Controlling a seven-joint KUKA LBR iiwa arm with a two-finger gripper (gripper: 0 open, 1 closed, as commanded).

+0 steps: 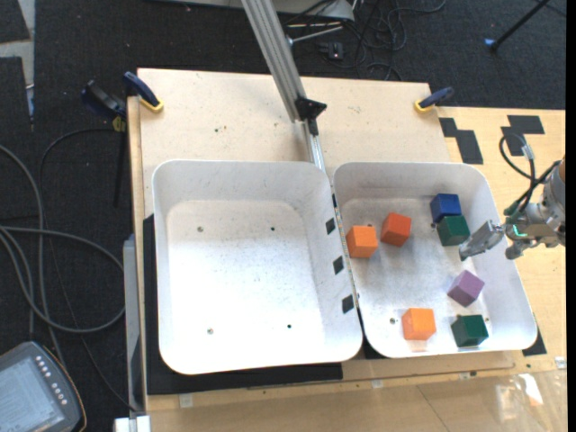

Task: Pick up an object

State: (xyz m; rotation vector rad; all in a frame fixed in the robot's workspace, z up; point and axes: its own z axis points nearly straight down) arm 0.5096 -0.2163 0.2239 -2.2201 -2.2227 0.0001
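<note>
The right bin [378, 180] holds several small blocks: an orange cube [363, 239], a red-orange cube [396, 229], a blue cube [445, 207] with a dark green cube [453, 230] touching it, a purple cube [465, 287], another orange cube [418, 323] and a green cube [469, 329]. My gripper [498, 244] hovers at the bin's right rim, just right of the dark green cube and above the purple one. Its fingers are spread open with nothing between them.
The left bin [180, 187] sits beside the right one, sharing a middle rim. A slanted metal pole [274, 48] rises from the bench's back. Blue and yellow clamps [144, 93] [434, 99] grip the back corners.
</note>
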